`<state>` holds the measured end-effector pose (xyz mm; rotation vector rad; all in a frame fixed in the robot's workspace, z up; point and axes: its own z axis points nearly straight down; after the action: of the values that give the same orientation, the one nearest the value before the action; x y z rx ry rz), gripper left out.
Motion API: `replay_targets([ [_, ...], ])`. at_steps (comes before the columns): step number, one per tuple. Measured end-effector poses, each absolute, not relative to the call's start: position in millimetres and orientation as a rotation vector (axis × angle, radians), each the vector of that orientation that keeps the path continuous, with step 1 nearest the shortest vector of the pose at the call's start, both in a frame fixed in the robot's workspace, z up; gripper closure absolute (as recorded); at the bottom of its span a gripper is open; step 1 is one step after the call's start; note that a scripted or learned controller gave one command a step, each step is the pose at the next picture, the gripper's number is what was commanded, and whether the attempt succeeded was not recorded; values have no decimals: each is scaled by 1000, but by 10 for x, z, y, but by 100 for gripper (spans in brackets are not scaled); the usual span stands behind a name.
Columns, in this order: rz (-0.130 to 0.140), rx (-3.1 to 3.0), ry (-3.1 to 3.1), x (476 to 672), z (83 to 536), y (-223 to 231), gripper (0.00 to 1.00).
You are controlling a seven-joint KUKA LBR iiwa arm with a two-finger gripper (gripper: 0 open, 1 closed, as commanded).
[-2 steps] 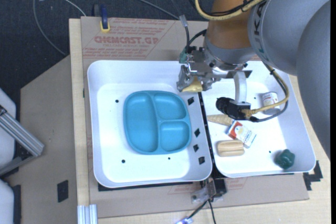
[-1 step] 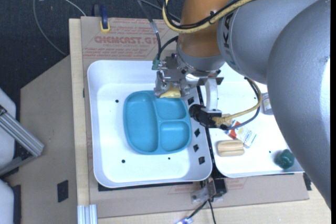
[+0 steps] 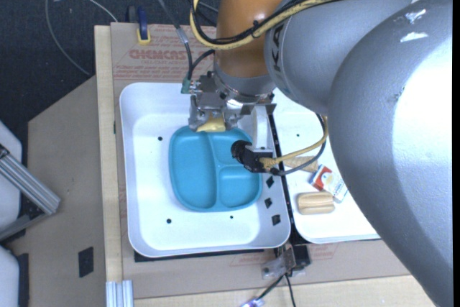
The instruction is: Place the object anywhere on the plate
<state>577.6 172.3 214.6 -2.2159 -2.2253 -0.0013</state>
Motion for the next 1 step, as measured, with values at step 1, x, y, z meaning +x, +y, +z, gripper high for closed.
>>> replay_targets([
  [1, -1, -2220, -2222, 5795, 2171, 1722, 100],
])
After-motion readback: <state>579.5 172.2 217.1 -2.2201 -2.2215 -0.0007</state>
